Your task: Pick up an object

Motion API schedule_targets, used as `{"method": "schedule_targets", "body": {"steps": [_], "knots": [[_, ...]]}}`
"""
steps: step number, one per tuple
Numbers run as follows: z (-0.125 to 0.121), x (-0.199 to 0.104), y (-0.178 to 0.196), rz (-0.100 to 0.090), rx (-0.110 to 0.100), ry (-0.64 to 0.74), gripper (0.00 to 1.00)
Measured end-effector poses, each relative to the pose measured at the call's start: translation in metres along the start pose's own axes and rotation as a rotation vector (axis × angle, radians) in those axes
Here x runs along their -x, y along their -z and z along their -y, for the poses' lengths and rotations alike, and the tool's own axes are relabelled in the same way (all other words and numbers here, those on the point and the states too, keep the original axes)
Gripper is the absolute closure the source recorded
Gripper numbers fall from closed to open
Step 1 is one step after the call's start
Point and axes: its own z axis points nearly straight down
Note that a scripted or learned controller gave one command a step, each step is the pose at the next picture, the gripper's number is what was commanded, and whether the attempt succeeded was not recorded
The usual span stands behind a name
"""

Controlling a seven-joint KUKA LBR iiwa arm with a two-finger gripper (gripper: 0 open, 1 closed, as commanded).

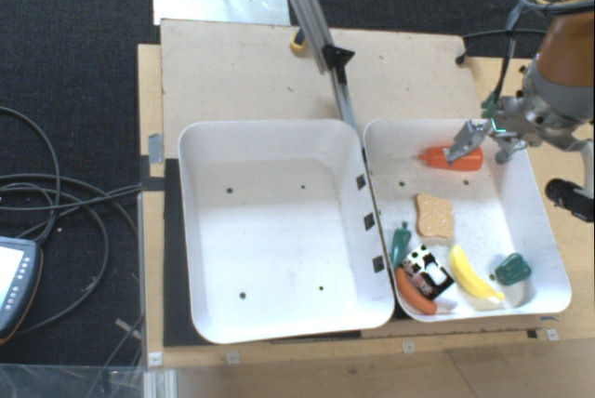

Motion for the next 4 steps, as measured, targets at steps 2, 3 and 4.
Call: {"method": "schedule_targets", "body": {"steps": [2,3,4], "knots": [[-0.005,-0.002,-0.059,0.0,-0.001,-0.004,0.0],[-0.009,0.007,-0.113,0.0,0.0,-0.005,0.0],[-0.008,0.01,-0.175,0.0,-0.002,-0.005,0.0]]}}
